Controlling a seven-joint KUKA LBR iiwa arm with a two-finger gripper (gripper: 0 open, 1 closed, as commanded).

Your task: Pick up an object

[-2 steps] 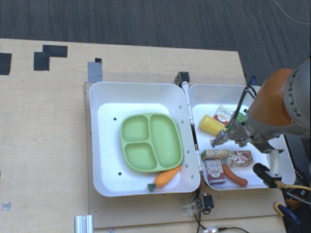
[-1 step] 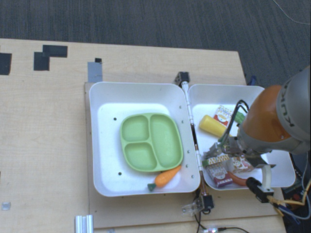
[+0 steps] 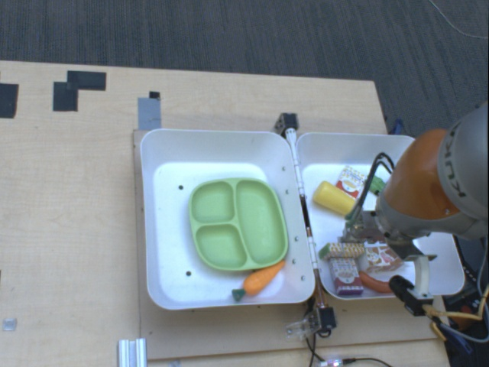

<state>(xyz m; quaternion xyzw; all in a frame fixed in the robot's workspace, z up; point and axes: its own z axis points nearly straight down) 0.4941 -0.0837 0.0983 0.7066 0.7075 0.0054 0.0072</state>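
The right bin (image 3: 321, 176) holds a yellow cylinder-shaped toy (image 3: 334, 197), a small white and red packet (image 3: 352, 180), a brown and purple box (image 3: 345, 271), a red sausage (image 3: 373, 283) and a red and white wrapper (image 3: 380, 257). My gripper (image 3: 354, 239) hangs low over the middle of this bin, just above the box and wrapper, below the yellow toy. The grey arm with its orange band (image 3: 416, 178) hides the bin's right half.
The left bin (image 3: 164, 228) holds a green divided plate (image 3: 238, 224), with an orange carrot (image 3: 262, 279) lying against the plate's near right corner. A metal clamp (image 3: 288, 122) sits at the far end of the divider between the bins. Cables lie at the bench's front edge.
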